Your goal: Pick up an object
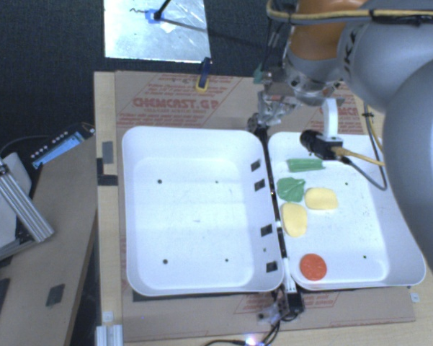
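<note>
The gripper (268,117) hangs above the right bin's (400,262) far-left corner; whether it grasps anything I cannot tell. Green (290,189), yellow (294,219) and orange (313,267) pieces lie below. Approach step, I judge: next, descend onto one.

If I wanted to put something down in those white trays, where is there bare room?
The left tray has bare floor from wall to wall. In the right tray, room lies along the right wall and the near right corner. It is crowded by the divider: green strip, green lump, two yellow pieces and red disc.
</note>
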{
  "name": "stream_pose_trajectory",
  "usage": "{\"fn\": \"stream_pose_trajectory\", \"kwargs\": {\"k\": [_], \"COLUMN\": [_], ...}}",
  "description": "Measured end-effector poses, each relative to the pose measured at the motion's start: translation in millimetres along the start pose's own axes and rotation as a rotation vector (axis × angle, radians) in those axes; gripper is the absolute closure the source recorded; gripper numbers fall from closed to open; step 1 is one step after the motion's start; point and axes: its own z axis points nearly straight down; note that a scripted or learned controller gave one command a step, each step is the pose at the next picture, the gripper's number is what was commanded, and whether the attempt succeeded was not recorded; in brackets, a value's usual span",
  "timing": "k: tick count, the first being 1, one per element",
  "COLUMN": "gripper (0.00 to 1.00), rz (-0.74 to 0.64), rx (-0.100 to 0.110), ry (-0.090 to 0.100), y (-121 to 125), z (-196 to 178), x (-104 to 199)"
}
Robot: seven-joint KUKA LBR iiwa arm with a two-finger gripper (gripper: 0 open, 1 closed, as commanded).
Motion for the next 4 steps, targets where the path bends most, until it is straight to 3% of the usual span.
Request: {"fn": "stream_pose_trajectory", "kwargs": {"k": [2, 3, 4], "gripper": [1.00, 1.00, 1.00], "rz": [0.002, 0.013, 0.015], "rx": [-0.013, 0.002, 0.005], "ry": [0.000, -0.003, -0.004], "y": [0, -1, -2], "z": [-268, -276, -249], "x": [6, -65, -154]}}
